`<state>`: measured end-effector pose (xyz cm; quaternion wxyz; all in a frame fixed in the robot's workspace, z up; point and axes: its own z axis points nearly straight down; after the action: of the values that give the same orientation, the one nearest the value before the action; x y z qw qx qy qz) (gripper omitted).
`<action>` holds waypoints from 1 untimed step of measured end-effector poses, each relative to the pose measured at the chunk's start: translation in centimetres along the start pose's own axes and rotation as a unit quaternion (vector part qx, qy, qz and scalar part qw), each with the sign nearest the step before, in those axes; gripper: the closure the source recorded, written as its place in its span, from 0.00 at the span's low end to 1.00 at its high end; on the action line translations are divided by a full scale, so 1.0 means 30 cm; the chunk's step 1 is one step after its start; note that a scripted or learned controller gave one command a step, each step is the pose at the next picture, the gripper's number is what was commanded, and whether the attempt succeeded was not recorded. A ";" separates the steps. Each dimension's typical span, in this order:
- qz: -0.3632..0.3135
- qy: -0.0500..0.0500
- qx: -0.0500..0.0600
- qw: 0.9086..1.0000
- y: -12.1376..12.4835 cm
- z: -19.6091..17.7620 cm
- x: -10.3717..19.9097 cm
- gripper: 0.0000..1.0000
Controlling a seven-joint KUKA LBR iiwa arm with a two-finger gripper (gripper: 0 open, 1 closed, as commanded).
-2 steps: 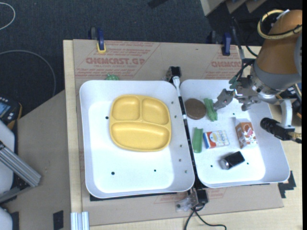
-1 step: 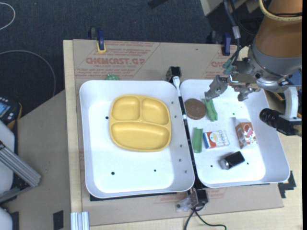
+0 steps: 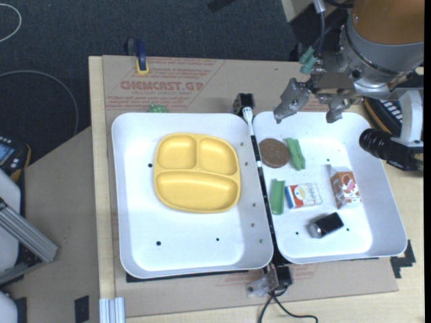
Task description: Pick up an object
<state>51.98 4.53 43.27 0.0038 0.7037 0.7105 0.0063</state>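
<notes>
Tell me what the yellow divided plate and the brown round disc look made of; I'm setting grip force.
The yellow divided plate looks like moulded plastic, smooth and semi-matt, with soft rounded compartment ridges. The brown round disc looks matt and flat, perhaps cork, wood or card; the view is too coarse to settle it.

One fixed camera overhead looks slantwise down on both bins (image 3: 128,200).

Arm (image 3: 384,25) at two o'clock was grey, orange-banded above wrist; black cabling ran alongside; gripper (image 3: 313,106) carried two dull grey metal fingers (image 3: 291,99).
</notes>
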 end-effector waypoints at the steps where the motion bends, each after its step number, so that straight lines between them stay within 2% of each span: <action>1: 0.001 -0.002 0.012 1.000 -0.146 0.265 0.238 0.00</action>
<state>47.65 11.67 35.28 -0.0038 0.7045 0.7097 -0.0036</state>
